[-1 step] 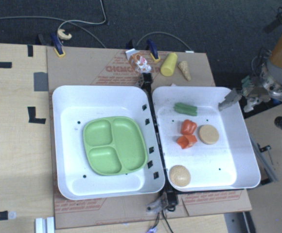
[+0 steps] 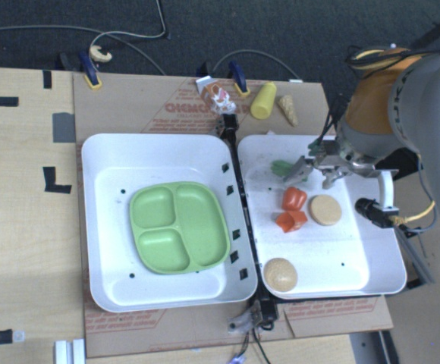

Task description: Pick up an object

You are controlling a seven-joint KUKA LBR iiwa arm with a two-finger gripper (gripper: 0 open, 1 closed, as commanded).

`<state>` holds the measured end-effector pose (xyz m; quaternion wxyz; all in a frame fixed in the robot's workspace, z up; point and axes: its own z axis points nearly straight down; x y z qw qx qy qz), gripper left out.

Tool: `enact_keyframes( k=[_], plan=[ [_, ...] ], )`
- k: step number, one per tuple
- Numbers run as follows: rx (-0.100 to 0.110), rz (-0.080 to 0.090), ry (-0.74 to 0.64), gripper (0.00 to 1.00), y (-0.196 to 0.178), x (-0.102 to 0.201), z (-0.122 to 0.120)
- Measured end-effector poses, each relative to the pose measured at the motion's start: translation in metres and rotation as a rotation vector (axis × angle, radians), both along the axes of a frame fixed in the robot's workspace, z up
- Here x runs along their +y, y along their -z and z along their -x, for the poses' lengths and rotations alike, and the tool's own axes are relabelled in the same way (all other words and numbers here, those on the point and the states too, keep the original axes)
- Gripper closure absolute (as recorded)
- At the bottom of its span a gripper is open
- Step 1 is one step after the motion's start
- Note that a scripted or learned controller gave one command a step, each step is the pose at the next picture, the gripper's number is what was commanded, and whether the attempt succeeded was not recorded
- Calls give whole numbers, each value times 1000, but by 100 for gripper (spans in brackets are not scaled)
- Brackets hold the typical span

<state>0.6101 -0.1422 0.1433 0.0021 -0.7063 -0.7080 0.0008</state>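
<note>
A small green leafy-looking object lies near the back left of the right-hand shallow white bin, and it looks like the likeliest target, since the two-finger gripper hangs just beside it on its right. The two grey fingers are spread apart and slant down toward the bin floor; one fingertip sits next to the green piece, and nothing is caught between them. Whether that tip already touches the green object cannot be told from this angle.

Just in front of the gripper lie two small orange-red plastic pieces, one above the other and touching, with a round tan disc like a biscuit just beside them on the right. A round tan bun-shaped object rests near the front wall of the same bin, well apart from the rest.

The left-hand white bin holds a light green divided plastic plate. Behind the bins, on the brown cardboard sheet, stand a yellow cylinder-shaped toy and a tan cone.

The step in hand seems to be the approach: the grey arm with the orange band has brought the open fingers low over the bin, but no grasp is made. The next move calls for straddling one object, then closing and lifting.
</note>
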Motion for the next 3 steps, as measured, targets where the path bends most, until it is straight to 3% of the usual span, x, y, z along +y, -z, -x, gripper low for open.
enact_keyframes(
  k=[1, 2, 3],
  plan=[
    [-5, 2, 1, 0, 57, 32, 41],
    [-9, 5, 1, 100, 47, 31, 40],
    [-9, 5, 1, 0, 47, 31, 40]
  ],
)
